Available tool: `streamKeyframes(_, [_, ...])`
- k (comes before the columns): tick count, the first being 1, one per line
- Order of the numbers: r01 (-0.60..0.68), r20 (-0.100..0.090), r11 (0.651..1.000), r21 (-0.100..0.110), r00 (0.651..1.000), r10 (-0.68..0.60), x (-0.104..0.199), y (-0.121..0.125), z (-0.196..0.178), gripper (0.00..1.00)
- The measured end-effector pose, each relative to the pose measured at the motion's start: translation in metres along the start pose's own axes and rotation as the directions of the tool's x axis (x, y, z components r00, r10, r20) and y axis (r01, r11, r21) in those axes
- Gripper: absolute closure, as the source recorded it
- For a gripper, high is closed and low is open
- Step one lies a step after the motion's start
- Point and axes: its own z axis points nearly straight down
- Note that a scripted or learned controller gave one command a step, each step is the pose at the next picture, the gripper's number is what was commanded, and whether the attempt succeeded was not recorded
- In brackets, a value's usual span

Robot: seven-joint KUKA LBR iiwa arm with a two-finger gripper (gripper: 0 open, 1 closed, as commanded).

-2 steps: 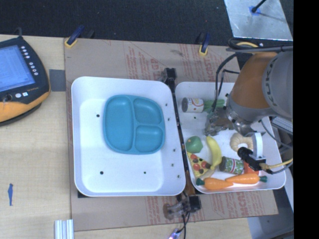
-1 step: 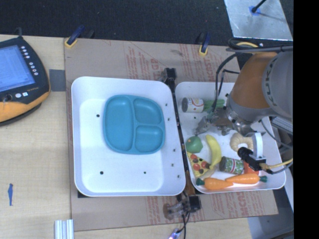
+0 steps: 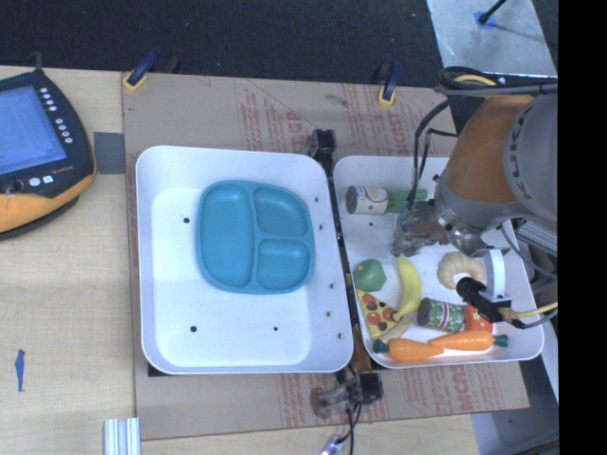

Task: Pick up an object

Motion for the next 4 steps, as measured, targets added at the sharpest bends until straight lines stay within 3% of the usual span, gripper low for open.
streamKeyframes(1, [0.002,0.001,1.0,0.0,1.0,-0.002,0.0,0.0,0.0,0.0])
streamKeyframes(2, [-0.004,-0.004,1.0,-0.005,1.0,0.004,-0.019,-0.076,0.021,0.0])
streamKeyframes(3, [0.001,-0.003,1.0,-0.003,1.0,-0.001,-0.02,-0.076,0.011,1.0])
streamKeyframes(4, [-0.005,-0.005,1.0,-0.007,1.0,0.005,0.025,-0.047,-0.08,1.0])
